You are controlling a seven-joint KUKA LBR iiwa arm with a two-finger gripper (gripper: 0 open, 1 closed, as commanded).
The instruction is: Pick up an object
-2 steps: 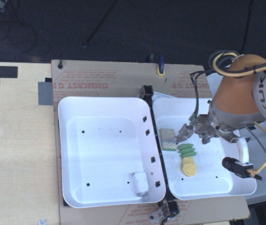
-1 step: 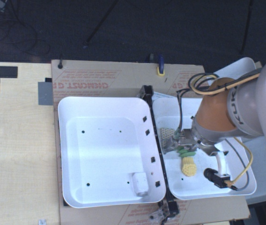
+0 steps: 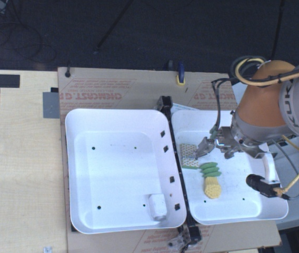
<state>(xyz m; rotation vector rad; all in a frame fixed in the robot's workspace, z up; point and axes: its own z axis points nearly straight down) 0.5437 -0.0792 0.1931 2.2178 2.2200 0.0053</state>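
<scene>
A pale wooden bench (image 3: 18,183) under a brown printed board (image 3: 118,88), dark cable-strewn floor (image 3: 139,25) behind

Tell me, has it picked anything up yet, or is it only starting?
Nothing looks lifted yet. The gripper is low in the right bin, just above the checkered item and the green piece. The yellow corn lies untouched. Grasping and lifting remain.

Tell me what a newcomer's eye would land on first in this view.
First, the arm's orange band at the right, looming over the right bin. Next, the yellow corn cob with the green pod just above it in that bin, below the gripper. Last, a small white block in the left bin, near its front right corner.
</scene>
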